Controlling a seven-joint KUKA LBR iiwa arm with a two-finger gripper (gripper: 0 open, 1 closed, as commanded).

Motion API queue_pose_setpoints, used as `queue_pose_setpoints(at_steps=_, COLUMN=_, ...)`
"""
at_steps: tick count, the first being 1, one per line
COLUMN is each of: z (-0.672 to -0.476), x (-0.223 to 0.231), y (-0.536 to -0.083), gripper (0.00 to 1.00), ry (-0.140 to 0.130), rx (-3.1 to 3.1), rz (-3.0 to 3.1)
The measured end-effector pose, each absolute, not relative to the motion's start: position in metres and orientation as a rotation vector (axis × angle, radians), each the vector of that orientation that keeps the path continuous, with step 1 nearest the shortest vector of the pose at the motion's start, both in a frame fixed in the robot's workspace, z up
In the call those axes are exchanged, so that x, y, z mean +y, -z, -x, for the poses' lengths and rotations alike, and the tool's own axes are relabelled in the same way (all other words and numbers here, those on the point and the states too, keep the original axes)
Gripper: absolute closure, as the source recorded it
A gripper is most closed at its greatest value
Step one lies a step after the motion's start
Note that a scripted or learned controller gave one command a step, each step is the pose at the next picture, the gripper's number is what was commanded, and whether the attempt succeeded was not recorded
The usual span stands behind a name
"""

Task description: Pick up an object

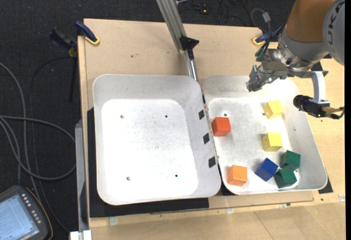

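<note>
Hanging over the far edge of the right bin, the gripper points down toward the white floor with nothing seen between its tips; whether it is open or closed cannot be told from this slant. Nearest to it, just below and to its right, lies a yellow cube, with a second yellow cube farther down beyond that one. Down and to the gripper's left sits a red-orange cube, close to the wall shared with the left bin. Well below the gripper, along the near rim, rest an orange cube, a blue cube and two green cubes touching each other.
</note>
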State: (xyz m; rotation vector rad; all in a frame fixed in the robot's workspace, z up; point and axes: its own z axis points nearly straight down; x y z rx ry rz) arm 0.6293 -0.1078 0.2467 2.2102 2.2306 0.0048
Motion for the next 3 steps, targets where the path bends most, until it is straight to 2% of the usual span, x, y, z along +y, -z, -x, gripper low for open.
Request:
queue_pose_setpoints(at_steps=2, z=-0.630, x=0.005, y=-0.243, gripper=1.00, ry=-0.001, rx=2.232, rz=-2.213)
queue_pose_setpoints(at_steps=3, z=-0.638, x=0.055, y=-0.249, gripper=1.00, ry=-0.004, rx=2.230, rz=-2.212)
